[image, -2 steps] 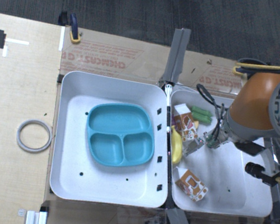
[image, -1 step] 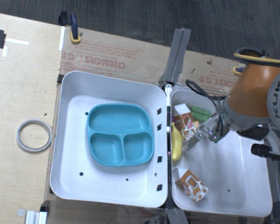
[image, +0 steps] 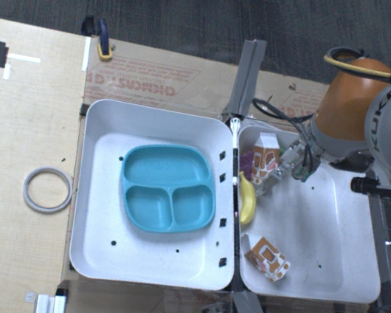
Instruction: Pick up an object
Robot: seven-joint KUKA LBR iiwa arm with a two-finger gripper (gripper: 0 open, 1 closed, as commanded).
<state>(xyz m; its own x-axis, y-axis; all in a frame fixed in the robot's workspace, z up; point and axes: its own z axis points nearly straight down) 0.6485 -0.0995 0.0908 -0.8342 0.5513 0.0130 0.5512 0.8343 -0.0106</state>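
**Small carton under the hand, right bin: grasp not confirmed**

The small white and orange printed carton (image: pixel 263 159) stands at the back left of the shallow white right bin (image: pixel 331 236). The hand (image: pixel 276 175) is tilted low against its right side. Whether the hand is open, closed or gripping cannot be determined.

Risks, as judged: the yellow banana (image: pixel 246 201) lies just in front, touching or nearly so, and the bin wall is close; an angled approach could topple the carton or wedge it against the wall.

Printing on the carton and on the orange and white packet (image: pixel 267 259) is illegible. The brown cardboard sheet (image: pixel 149 76) carries mirrored, unreadable lettering.
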